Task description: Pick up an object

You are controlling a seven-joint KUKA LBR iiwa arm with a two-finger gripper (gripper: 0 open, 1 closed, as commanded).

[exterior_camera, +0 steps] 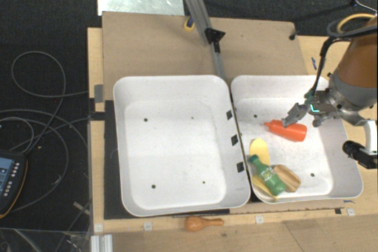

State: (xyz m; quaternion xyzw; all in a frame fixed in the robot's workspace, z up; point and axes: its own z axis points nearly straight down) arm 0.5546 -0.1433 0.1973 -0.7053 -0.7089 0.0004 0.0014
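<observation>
A grey arm (353, 91) is seen, banded in orange above the wrist, with yellow and black cables (348, 23) looped alongside.

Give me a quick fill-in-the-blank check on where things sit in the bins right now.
1. The carrot, banana and green bottle all lie in the ____ bin as the camera sees it.
2. The gripper is down at the ____.
3. The green bottle lies across the banana and beside a ____ block.
4. A tan pear-shaped toy lies ____ the bins, on the bench.

Missing words: right; carrot; wooden; outside
</observation>
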